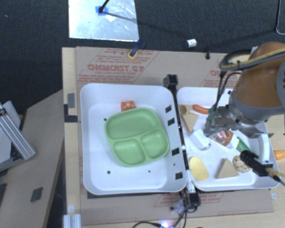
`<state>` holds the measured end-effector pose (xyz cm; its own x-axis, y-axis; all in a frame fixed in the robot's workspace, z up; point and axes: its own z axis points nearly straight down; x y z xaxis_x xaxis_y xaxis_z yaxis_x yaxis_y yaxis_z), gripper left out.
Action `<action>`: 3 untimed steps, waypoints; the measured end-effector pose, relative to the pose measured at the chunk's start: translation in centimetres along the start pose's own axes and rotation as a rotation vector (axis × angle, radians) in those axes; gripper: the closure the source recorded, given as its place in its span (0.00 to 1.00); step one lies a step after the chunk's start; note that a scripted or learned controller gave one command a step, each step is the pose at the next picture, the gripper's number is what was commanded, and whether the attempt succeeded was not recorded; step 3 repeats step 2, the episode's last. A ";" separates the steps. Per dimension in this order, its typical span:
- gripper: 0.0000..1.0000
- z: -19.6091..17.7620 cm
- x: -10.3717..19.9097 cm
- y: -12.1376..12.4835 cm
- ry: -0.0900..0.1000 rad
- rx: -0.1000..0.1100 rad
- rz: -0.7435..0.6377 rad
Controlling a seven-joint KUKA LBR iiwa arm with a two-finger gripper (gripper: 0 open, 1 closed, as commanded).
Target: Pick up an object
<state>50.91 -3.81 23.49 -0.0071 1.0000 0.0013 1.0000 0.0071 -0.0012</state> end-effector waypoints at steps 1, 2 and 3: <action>1.00 2.1 0.7 -0.6 0.000 -0.001 0.005; 1.00 2.0 1.1 -0.5 -0.001 -0.003 0.003; 1.00 2.0 1.1 -0.5 -0.001 -0.003 0.003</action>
